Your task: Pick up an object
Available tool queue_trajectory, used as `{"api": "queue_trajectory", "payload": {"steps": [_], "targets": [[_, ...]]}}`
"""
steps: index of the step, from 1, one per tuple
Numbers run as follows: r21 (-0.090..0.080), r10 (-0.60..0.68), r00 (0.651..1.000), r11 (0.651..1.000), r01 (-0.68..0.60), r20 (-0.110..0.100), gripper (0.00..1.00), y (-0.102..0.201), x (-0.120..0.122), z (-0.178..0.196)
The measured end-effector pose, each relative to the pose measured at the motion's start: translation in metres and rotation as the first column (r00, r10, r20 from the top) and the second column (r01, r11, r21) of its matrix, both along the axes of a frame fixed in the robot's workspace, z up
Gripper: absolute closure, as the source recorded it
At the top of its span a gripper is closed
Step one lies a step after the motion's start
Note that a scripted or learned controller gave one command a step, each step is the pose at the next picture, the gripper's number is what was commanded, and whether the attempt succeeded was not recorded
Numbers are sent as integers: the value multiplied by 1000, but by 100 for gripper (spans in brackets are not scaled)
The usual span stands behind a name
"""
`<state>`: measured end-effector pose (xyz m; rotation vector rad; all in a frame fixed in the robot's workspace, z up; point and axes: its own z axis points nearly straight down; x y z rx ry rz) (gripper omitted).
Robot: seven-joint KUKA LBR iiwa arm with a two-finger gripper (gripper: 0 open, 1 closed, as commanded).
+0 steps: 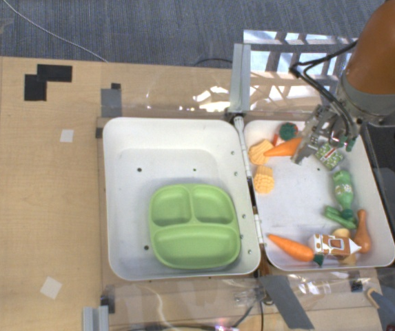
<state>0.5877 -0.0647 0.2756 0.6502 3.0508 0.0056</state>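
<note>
Right bin (pixel 287 198): carrots (pixel 284 148), corn (pixel 263 180), bottle (pixel 342 187) around claw (pixel 316 143).

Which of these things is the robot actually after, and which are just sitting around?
Job: tool; toys in the right bin: two carrots, corn, green bottle, carton.
Lying about: green plate, left bin.

You cannot see the whole arm (pixel 390 47): the top and right edges of the view cut it off. The gripper (pixel 319 138) is blurred, so you cannot tell how its fingers stand. It covers a part of the small green-and-white carton (pixel 331 156) at the right bin's (pixel 287 198) far right corner. The carton's label is too small to read.
</note>
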Motion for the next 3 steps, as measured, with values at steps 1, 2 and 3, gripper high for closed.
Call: {"api": "queue_trajectory", "payload": {"steps": [1, 2, 3], "targets": [[4, -52, 999, 999, 52, -18, 100, 57, 57, -34], [3, -142, 990, 990, 142, -16, 100, 78, 72, -68], [4, -179, 984, 984, 179, -13, 100, 76, 65, -47]]}}
